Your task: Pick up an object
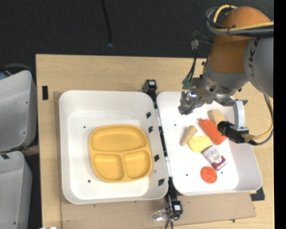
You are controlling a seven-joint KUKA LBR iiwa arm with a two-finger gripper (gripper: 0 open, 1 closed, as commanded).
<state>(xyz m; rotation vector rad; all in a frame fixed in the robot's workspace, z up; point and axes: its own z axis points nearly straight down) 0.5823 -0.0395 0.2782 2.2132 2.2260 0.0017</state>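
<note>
Left bin (66, 128): one yellow tray (120, 152), three compartments, lying flat mid-bin. Nothing in it.

Right bin (250, 175): small cluster of toy food near centre. Left to right: tan wedge (187, 136), touching a yellow block (199, 143); orange bottle (211, 130) slanted above the block; tan roll (216, 116) just above the bottle; red-white packet (214, 157) below the block; red disc (209, 174) nearest the front rim, apart from the rest.

Gripper (186, 107) at the bin's upper left, above and near the wedge, touching nothing I can see. Fingers point down; gap between them too dark and small, cannot tell spread or pressed. Nothing seen between them.

Likely target: wedge, closest. Looks light, stiff plastic, probably smooth so may slip; take it across the narrow width, mid-length. It touches the block, so a finger could nudge that. Disc is isolated but flat, hard to get under. Packet looks thin, floppy.
</note>
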